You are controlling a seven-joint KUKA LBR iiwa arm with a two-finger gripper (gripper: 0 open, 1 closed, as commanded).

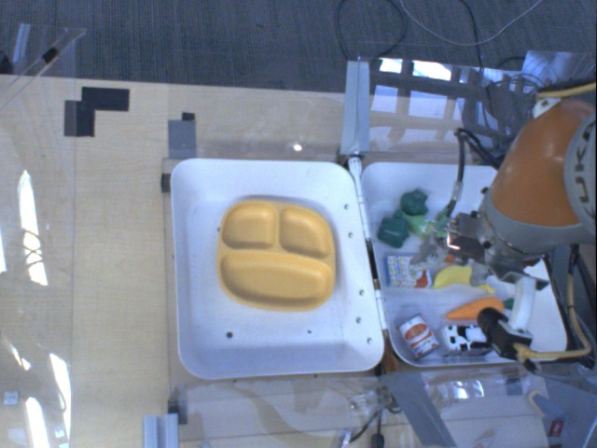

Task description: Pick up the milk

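Observation:
The right bin holds the task's things. A small white carton with black patches, which I take for the milk, lies near the bin's front edge. My gripper hangs over the middle of that bin, farther back than the carton and apart from it, above a yellow piece. The grey and orange arm reaches in from the right and hides the bin's right side.
Also in the right bin: two green pieces, a flat white printed box, a small red-and-white can and an orange carrot. The left bin holds a yellow divided plate.

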